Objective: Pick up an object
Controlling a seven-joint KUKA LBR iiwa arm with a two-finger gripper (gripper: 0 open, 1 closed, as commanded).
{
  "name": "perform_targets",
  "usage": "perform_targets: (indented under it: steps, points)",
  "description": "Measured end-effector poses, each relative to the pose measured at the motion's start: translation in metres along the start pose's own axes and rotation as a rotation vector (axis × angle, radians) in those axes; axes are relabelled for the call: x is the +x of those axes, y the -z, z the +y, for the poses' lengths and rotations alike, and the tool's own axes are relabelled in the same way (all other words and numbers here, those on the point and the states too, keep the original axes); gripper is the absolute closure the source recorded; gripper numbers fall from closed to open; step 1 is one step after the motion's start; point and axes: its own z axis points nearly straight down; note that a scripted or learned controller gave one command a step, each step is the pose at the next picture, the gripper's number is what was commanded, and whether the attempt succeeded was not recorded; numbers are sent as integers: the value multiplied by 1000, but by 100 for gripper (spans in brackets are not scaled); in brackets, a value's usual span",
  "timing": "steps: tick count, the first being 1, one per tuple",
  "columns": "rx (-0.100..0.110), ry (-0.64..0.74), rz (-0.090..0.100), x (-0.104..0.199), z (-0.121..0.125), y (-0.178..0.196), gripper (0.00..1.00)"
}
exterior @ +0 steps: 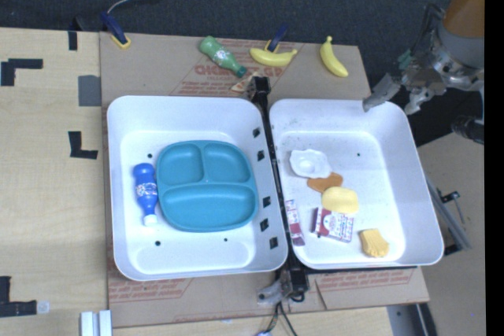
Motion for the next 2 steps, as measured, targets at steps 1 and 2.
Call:
perform_targets:
  steps: [1,2]
  points:
    - [4,0,2,59,-9,-127,0]
    - [-3,0,0,84,-46,-179,0]
